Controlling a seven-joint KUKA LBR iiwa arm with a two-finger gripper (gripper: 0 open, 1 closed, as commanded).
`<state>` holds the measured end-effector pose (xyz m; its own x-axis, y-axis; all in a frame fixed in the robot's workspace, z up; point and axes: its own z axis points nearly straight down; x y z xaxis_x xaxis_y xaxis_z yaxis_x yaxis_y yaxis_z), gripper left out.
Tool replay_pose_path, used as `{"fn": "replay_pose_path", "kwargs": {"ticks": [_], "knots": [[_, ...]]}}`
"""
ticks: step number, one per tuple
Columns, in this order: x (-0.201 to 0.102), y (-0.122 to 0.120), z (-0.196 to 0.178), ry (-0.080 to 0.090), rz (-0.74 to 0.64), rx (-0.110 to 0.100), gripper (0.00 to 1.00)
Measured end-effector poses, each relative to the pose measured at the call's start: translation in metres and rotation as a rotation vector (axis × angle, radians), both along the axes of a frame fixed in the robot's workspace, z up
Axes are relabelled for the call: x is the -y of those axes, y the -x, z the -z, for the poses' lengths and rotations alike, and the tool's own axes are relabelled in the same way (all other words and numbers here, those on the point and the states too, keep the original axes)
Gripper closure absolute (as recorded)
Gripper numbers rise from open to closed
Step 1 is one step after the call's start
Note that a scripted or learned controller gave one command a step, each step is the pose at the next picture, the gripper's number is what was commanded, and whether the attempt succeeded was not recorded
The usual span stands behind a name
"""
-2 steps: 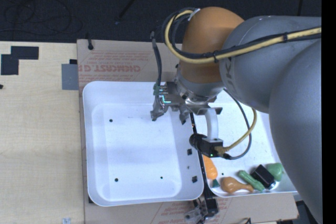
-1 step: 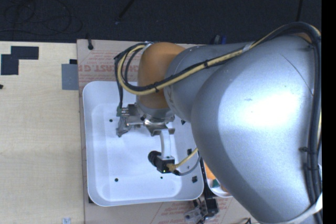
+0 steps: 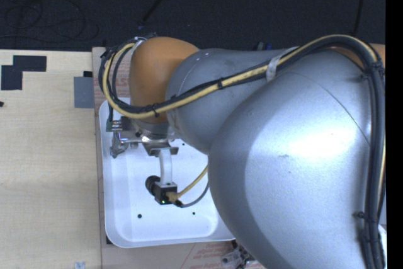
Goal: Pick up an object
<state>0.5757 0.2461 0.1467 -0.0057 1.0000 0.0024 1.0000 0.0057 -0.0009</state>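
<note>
White bin (image 3: 126, 223), grey arm (image 3: 283, 154) above

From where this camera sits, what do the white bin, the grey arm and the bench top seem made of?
White bin: likely moulded plastic, smooth, with rounded corners. Grey arm: satin shell with soft highlights; painted metal or plastic, unclear. Bench top: pale wood or laminate, showing faint grain.
</note>
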Motion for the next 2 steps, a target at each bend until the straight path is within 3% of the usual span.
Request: {"fn": "replay_pose_path", "kwargs": {"ticks": [1,2], "knots": [[0.0848,-0.0499,-0.1312,0.003,0.012,0.015,0.0],[0.0798,-0.0456,-0.131,0.006,0.001,-0.004,1.0]]}}
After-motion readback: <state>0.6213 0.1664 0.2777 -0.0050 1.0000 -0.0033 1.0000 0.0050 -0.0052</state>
